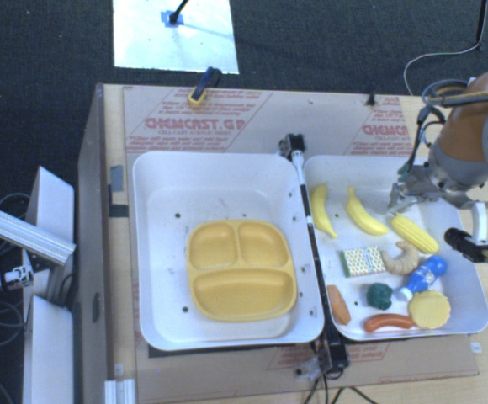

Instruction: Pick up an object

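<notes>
The arm [471, 129] comes in from the right and bends down over the right bin [480, 310], its orange band sitting high with the grey wrist angled down and to the left. The gripper [401, 196] hangs low near the bin's back half. Can't tell from here how it's set or whether it has hold of anything — nothing shows up in it.

Just below and right of the gripper is a corn cob [414, 233], and just to its left lies a banana [366, 214]. A second banana [320, 211] sits further left, near the divider. Toward the front of the bin from the gripper — a croissant [400, 259], a checkered block [363, 262], a blue bottle [423, 276], a green lump [379, 295], a yellow disc [429, 309], and two sausages [387, 322].

Well off to the left, the other bin [156, 225] holds a yellow divided plate [241, 269].
</notes>
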Action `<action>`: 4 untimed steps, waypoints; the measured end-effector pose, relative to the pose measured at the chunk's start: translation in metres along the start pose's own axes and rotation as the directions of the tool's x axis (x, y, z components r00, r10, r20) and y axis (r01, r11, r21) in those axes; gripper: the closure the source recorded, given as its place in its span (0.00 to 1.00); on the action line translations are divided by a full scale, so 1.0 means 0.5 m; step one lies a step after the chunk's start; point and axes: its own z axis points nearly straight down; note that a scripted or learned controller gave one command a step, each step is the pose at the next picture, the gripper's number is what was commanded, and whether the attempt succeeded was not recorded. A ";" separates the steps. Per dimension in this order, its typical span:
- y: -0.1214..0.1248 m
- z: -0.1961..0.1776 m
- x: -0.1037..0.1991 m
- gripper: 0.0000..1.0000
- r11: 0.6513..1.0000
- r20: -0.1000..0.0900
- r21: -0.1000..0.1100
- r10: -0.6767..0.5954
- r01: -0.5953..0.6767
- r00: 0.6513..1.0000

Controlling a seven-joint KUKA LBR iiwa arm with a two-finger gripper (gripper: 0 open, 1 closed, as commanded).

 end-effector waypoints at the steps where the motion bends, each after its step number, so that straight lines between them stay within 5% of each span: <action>1: 0.000 0.000 0.000 0.00 1.000 0.000 0.000 0.000 0.000 1.000; 2: -0.117 0.023 0.007 0.00 1.000 -0.001 0.005 0.002 -0.002 1.000; 3: -0.114 0.000 0.007 1.00 1.000 -0.001 0.001 0.001 -0.001 1.000; 4: -0.114 0.001 0.007 0.00 1.000 -0.001 0.001 0.001 -0.001 1.000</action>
